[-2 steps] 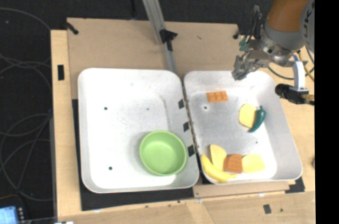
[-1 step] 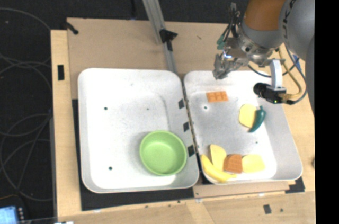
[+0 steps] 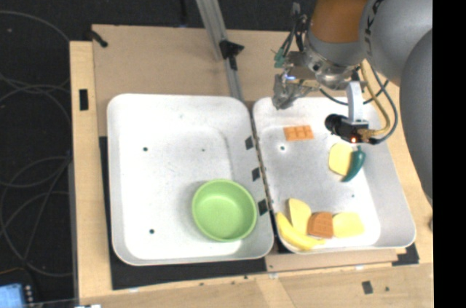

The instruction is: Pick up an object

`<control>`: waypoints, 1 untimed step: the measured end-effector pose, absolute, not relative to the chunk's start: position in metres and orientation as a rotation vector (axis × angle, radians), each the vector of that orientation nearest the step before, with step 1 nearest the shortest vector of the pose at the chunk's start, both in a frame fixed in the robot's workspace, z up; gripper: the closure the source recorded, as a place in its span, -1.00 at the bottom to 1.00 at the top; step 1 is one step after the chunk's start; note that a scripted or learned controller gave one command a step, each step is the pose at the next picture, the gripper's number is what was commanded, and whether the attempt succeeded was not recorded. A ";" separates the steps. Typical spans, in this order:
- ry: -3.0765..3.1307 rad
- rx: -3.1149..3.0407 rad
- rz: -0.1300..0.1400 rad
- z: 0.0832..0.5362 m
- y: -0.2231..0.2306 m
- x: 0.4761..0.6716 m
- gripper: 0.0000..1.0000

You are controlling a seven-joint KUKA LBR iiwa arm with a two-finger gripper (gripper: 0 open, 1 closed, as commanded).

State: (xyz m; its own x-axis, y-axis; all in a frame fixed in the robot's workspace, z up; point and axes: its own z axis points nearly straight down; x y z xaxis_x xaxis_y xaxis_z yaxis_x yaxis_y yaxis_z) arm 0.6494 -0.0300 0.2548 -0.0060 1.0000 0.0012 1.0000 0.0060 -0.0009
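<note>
Nothing is picked yet: the gripper (image 3: 285,97) hangs above the right bin's (image 3: 397,208) far rim, its state impossible to tell, the orange waffle (image 3: 298,132) lying just below.

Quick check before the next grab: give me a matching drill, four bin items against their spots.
Things:
1. green bowl
2. orange waffle piece
3. green pepper
4. brown block

Places:
A. right bin, near front edge, among yellow pieces
B. left bin, front right corner
C. right bin, far end, near the gripper
D. right bin, right side, against a yellow piece

Pairs: 1-B, 2-C, 3-D, 4-A
</note>
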 end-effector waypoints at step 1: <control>-2.231 -2.213 -0.004 0.262 0.022 0.657 1.00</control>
State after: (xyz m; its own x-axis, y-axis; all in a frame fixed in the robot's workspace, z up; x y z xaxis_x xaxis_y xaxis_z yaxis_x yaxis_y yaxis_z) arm 0.6570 0.0224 0.2617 -0.0079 1.0000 0.0017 1.0000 0.0079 0.0024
